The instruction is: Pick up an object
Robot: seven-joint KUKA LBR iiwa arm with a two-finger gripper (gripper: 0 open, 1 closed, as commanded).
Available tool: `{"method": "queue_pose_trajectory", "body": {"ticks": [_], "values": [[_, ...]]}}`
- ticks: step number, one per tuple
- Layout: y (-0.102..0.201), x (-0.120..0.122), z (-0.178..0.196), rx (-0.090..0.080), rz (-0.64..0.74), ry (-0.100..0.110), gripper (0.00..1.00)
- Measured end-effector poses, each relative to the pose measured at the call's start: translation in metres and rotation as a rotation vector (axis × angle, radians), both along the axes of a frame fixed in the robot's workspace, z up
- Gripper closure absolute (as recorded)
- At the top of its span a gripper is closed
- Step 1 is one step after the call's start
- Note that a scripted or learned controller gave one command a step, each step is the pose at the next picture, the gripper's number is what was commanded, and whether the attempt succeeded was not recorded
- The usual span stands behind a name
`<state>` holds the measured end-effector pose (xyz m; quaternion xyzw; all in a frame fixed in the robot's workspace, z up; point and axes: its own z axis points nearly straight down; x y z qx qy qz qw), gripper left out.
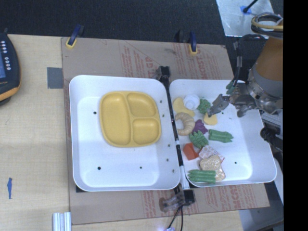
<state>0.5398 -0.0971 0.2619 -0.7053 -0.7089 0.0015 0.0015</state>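
The gripper [215, 108] seems open, holding nothing; the toy food [220, 135] crowded just below could make it grab two pieces or slip.

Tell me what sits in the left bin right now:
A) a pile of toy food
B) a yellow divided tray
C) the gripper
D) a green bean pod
B: the yellow divided tray lies alone in the left bin, while the toy food and the gripper are over the right bin.
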Motion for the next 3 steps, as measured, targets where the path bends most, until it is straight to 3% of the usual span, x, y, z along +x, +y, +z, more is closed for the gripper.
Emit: {"method": "queue_pose_trajectory", "body": {"ticks": [1,2,3], "values": [[-0.017,0.011,-0.171,-0.003,0.0,0.004,0.0],[-0.01,0.044,-0.17,-0.002,0.001,-0.003,0.0],[-0.01,0.047,-0.17,-0.002,0.0,-0.003,0.0]]}}
